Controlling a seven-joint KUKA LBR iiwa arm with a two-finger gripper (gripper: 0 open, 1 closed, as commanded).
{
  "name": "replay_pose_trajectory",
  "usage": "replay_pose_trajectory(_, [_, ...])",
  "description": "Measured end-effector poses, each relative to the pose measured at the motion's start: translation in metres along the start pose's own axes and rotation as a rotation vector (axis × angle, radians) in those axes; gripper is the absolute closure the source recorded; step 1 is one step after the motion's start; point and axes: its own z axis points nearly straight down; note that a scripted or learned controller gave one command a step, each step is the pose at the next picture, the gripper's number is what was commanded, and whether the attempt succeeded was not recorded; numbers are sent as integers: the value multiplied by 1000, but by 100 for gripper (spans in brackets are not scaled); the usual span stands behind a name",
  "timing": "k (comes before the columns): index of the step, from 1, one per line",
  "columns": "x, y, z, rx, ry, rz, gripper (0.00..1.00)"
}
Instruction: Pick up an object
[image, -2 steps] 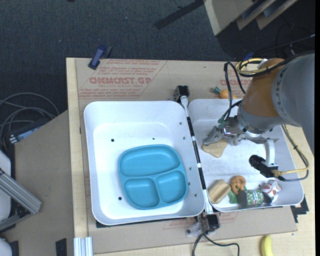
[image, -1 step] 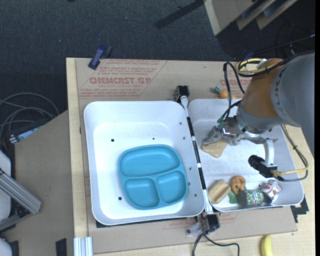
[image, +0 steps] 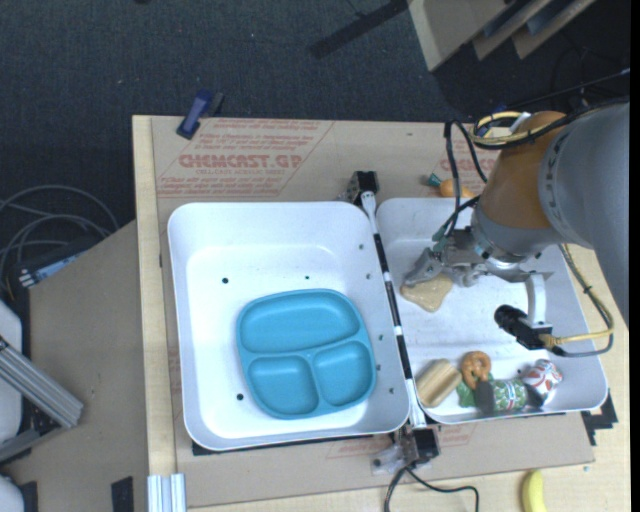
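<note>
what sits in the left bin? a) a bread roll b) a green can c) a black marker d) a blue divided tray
d: the blue divided tray lies alone on the floor of the left bin, while the bread roll and the other small items lie in the right bin, where the claw is.

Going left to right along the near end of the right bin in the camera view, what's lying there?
Bread roll → donut → green packet → red-and-white toy.
</note>
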Motion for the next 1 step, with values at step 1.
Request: replay_pose_trajectory(1, [3, -9, -1, -2, -1, 1, 0])
